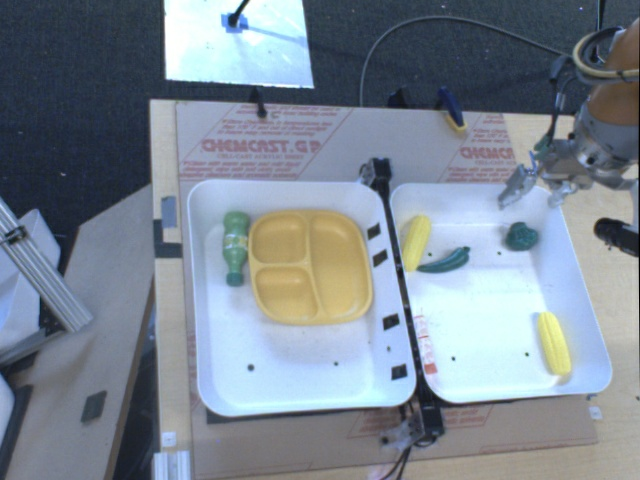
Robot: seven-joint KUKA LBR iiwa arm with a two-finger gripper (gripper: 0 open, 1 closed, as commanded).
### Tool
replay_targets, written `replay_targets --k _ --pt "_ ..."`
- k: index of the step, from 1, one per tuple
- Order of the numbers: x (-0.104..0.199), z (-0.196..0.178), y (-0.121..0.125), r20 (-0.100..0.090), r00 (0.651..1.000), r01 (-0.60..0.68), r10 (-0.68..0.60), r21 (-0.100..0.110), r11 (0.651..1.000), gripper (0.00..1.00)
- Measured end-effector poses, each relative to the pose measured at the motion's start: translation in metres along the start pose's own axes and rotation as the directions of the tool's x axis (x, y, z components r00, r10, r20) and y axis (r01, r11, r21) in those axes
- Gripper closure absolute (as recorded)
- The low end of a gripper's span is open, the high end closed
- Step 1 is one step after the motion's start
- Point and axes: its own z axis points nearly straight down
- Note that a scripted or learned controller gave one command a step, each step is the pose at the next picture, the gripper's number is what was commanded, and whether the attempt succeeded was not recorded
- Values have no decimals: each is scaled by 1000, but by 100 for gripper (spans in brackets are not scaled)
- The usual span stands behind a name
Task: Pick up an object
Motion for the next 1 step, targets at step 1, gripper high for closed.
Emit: replay_targets --k 1 --pt "0 -8 3 3 1000 3 -3 -12 1000 0"
